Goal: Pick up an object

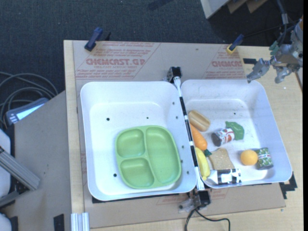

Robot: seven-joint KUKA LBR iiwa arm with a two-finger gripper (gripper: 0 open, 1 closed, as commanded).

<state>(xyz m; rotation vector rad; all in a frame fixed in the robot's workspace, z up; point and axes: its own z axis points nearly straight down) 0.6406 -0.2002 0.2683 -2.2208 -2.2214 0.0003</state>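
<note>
Right bin (269,109) holds the candidate objects: hot dog bun (198,120) at far left; carrot (198,137) and banana (202,162) along the left wall; small can (224,136) touching a green leafy piece (235,129) mid-bin; bread slice (222,159); orange (249,157) just beside a small green carton (263,158) at near right; dark packet (226,177) at the near wall. Gripper (267,72) hovers over the far right rim, fingers spread, grasping nothing. Left bin (96,109) carries 1 green 3-compartment tray (147,156).
</note>
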